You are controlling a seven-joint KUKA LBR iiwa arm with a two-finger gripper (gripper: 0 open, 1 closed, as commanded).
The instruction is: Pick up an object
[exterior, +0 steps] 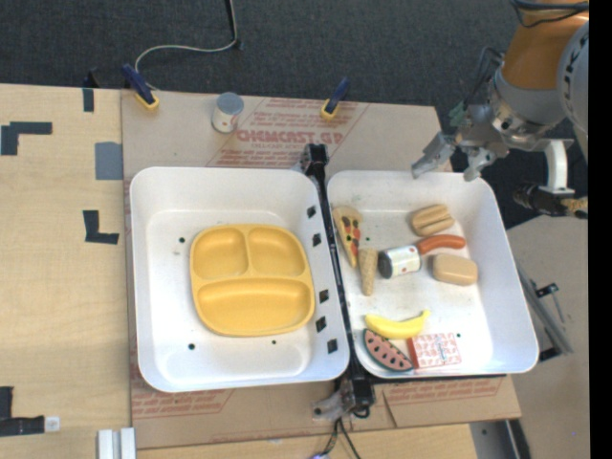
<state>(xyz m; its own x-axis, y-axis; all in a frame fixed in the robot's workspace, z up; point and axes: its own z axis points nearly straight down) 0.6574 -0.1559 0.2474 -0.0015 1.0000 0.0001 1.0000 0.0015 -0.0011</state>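
Note:
The right bin point(497, 220) holds several toy foods: a hot dog bun point(432, 219), a red sausage point(441, 245), a tan bread piece point(454, 270), a white cylinder with a dark end point(399, 261), a pizza slice point(347, 230), a cone point(368, 270), a banana point(396, 324), a watermelon slice point(388, 352) and a red-and-white card point(437, 349). My gripper point(447, 161) hangs over the bin's far right corner, above and apart from the bun. Its two fingers are spread, with nothing between them.
The left bin point(153, 256) holds a yellow divided plate point(251, 279). A small grey-capped jar point(227, 112) and two blue-and-yellow clamps point(140, 85) point(335, 98) sit on the cardboard behind the bins. A cable point(228, 17) runs over the dark floor at the back.

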